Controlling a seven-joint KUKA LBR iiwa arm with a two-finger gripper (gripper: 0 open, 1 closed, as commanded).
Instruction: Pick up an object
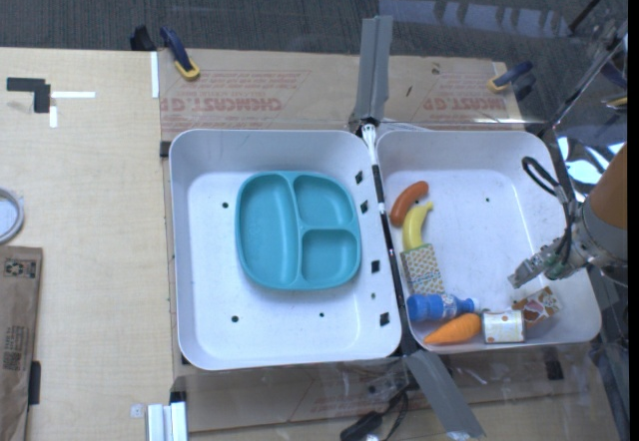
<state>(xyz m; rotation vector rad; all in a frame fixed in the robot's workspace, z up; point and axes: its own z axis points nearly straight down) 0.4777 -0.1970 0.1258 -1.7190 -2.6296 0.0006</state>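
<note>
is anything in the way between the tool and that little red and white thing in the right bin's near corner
Nothing visible. The tool hangs just above and slightly left of the small red and white item, with bare bin floor between them. The white cylinder lies beside the item, not in the path.

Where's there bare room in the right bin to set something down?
Bare floor spans the right bin between the banana and the gripper, up to its far wall. The near edge is crowded: blue bottle, carrot, white can.
</note>
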